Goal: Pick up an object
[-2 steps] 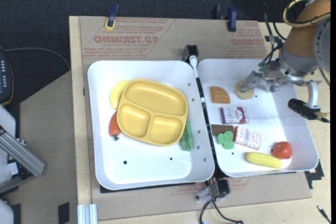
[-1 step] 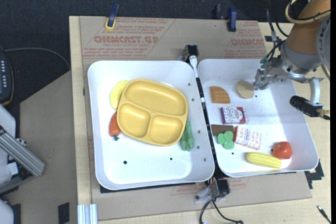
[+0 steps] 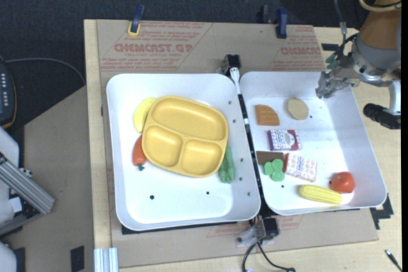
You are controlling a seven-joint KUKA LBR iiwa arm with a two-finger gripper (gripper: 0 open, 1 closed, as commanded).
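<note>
My gripper (image 3: 326, 87) hangs over the far right part of the right bin (image 3: 360, 130), just right of a round beige cookie (image 3: 297, 109). Nothing shows between its fingers. Also in the right bin lie a brown bread slice (image 3: 267, 114), a small red and white packet (image 3: 282, 139), a green piece (image 3: 275, 169) on a brown square, a pink and white packet (image 3: 301, 167), a yellow corn cob (image 3: 320, 194) and a red tomato (image 3: 343, 182).
The left bin (image 3: 127, 200) holds a yellow divided plate (image 3: 183, 135), with a yellow piece (image 3: 143, 113) and a red pepper (image 3: 138, 154) at its left and a green vegetable (image 3: 227, 167) at its right. Clamps hold the cardboard at the back.
</note>
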